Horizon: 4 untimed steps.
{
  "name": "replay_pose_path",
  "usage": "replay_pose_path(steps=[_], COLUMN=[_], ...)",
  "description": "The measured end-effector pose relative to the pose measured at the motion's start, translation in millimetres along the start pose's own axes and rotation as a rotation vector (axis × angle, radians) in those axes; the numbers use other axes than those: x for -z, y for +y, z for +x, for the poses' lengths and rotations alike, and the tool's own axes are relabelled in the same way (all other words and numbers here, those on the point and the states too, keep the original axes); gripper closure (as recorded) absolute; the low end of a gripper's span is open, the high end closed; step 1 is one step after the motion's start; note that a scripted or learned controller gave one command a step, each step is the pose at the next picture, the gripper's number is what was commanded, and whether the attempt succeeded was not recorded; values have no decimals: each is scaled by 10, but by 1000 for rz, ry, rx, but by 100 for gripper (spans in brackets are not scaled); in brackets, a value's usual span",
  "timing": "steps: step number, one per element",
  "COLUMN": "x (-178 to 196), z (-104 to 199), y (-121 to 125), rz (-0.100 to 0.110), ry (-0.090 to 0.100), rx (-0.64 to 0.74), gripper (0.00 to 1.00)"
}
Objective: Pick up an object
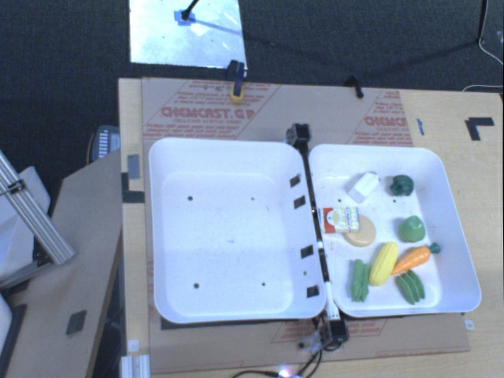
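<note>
All the pickable pieces sit in the right bin (453, 211), and no gripper appears over either bin, so there are no jaws to place them against and I cannot tell their state. Near the bin's far edge lies a small white block (364, 186), with a dark green, lumpy broccoli-like piece (402, 184) just beside it toward the right edge. Along the left edge, by the divider, a small carton (341, 220) with a red end and printing too fine to read touches a flat tan disc (361, 233). A smooth, glossy green pepper shape (411, 228) sits toward the right edge. Down near the front edge, a yellow corn cob (383, 263) leans against an orange carrot (411, 260) with a green top, flanked by two ribbed green pods (359, 279) (409, 287).

The left bin (228, 235) is smooth white plastic, dotted with small holes. Black clips (302, 203) run down the seam between the bins. Beneath them, a brown board (206, 110) carries red repeated print reading "CHEMCAST GP". A shiny metal sheet (186, 20) lies beyond the bench's far edge on dark carpet.
</note>
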State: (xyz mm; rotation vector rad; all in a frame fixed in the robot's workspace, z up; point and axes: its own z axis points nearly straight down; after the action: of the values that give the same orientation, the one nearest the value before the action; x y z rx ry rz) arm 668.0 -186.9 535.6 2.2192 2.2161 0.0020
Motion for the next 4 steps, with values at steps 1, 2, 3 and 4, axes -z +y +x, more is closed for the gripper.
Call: replay_pose_path(steps=[1,2,3,4], x=[1,-1,-2,-2], z=[-207,-187,-186,-187], y=[2,6,6,6], rz=[0,2,2,2], ry=[0,1,1,1], rx=[1,6,6,6], gripper=[100,100,100,100])
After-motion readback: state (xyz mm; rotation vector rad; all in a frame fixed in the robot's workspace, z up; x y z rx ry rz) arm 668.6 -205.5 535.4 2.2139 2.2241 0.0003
